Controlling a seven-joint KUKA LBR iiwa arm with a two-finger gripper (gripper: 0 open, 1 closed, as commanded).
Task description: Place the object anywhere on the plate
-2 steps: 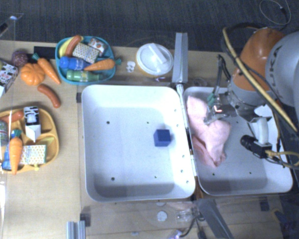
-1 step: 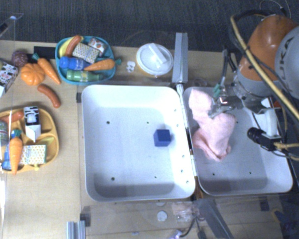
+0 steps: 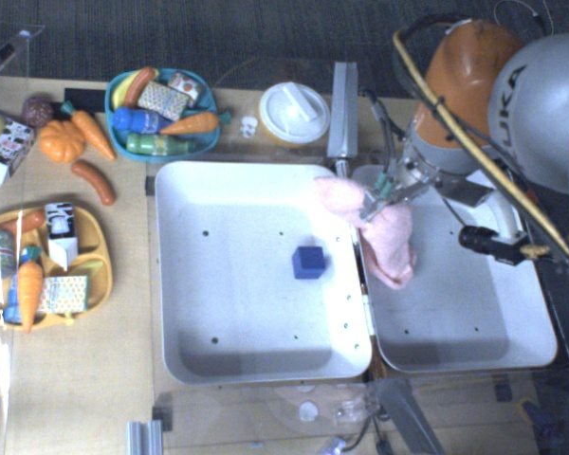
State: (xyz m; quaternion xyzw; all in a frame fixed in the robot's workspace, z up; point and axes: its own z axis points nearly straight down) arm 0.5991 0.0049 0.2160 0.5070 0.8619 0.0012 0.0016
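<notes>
We see the tool (image 3: 375,204) pinching a pink cloth (image 3: 384,235), draped over the bins' shared wall (image 3: 358,263), presumably mid-carry.

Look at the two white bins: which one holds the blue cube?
The left bin. The blue cube sits on its floor, while the right bin holds most of a pink cloth draped over the shared rim.

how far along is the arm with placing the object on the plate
Done: the limp pink cloth appears lifted, hanging at the gripper, draped over the divide between the left white bin and the right white bin. In hand: carrying that cloth, though the actual grip is hard to make out. Left: setting it down; I cannot pick out a plate for certain. The small blue cube sits untouched in the left bin.
</notes>
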